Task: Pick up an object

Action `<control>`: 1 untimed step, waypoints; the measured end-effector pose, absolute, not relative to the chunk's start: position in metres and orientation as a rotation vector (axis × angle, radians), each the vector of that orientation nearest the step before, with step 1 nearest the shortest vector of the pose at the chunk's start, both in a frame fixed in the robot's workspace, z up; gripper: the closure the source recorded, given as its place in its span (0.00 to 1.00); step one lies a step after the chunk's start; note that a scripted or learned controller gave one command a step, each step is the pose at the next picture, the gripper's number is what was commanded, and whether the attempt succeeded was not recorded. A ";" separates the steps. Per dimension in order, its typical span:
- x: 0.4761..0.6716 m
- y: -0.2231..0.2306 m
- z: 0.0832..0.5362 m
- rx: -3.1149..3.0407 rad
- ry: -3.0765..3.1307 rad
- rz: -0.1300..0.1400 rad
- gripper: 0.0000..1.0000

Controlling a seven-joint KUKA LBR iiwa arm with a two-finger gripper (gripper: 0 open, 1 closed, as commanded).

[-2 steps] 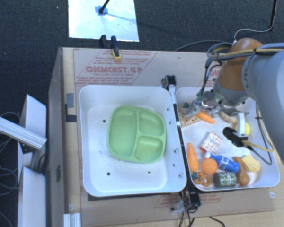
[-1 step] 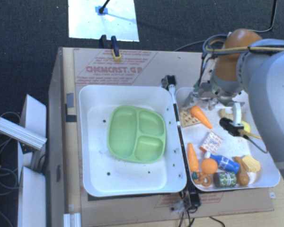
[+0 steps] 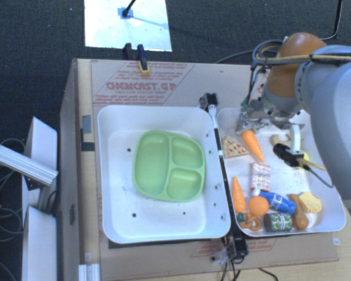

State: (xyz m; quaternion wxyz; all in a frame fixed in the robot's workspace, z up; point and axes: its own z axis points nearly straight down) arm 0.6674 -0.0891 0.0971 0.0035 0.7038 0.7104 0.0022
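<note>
**Handling Notes: Selecting and Gripping an Object in the Right Bin**

Camera view. The two-finger gripper [image 3: 254, 115] sits low over the far left corner of the shallow white right-hand bin [image 3: 339, 215], below the orange band of the grey arm [image 3: 330, 86]. Whether it is spread or closed cannot be told from this angle, and nothing is visibly held.

The nearest candidate is the small orange plastic toy carrot [image 3: 253, 146], lying tilted on the bin floor just beside the gripper, next to a tan waffle-patterned wedge [image 3: 234, 147]. Treat the carrot as light, rigid and probably smooth. Expect it to roll or squirt out if you pinch near the tapered tip. Take hold across its thicker end, with the closing direction at right angles to its long axis.

A second, longer orange carrot [image 3: 238, 194] lies against the divider between the bins; the wall leaves little room on that side, so it is the poorer choice.

The near edge of the bin holds a crowded cluster: an orange ball [image 3: 258, 206], a blue bottle-shaped piece [image 3: 279, 202] and a dark can [image 3: 278, 221], touching or nearly so. Avoid these; round, tightly packed items are likely to slip.

The left-hand white bin [image 3: 120, 215] holds a pale green divided plastic plate [image 3: 168, 165], flat and hard to grip.
</note>
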 end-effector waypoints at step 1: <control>0.665 -0.035 0.186 2.213 2.226 0.007 1.00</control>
